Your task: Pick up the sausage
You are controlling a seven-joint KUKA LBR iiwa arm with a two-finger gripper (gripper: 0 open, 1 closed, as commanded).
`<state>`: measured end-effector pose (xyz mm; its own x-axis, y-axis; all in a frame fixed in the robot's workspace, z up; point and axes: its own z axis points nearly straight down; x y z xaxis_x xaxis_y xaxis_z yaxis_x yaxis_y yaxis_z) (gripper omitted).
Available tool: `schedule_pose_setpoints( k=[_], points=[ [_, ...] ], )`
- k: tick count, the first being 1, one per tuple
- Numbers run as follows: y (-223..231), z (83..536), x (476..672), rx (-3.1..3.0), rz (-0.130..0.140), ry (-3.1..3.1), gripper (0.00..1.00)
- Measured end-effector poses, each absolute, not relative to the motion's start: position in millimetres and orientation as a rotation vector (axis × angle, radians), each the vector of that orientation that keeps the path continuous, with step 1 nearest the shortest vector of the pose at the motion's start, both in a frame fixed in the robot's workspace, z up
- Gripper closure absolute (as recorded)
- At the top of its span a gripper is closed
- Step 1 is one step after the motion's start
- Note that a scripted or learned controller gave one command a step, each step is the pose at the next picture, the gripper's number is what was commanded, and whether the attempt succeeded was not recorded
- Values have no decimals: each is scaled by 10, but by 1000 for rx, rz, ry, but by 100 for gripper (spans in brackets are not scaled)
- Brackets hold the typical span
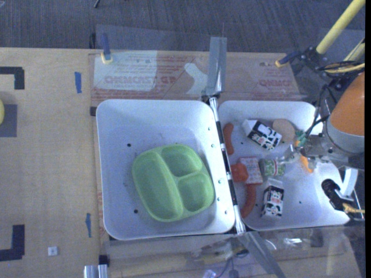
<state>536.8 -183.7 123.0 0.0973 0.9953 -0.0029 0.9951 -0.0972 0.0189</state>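
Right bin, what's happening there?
The arm reaches in over the right bin; whether its jaws are open or shut can't be told. Two sausages lie untouched along the bin's left wall, one near the top and one lower down, among small cartons and packets. The left bin holds a green divided tray. Nothing looks picked up yet.

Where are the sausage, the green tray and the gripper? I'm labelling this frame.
sausage (pixel 228 139): camera view, middle of its length.
green tray (pixel 152 197): camera view, outer rim.
gripper (pixel 302 153): camera view, between its fingertips.
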Motion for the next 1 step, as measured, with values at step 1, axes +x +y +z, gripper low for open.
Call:
schedule_pose_setpoints(
  k=[1],
  points=[
    [-1756, 1356, 5453, 1987, 2, 2429, 0]
  ],
)
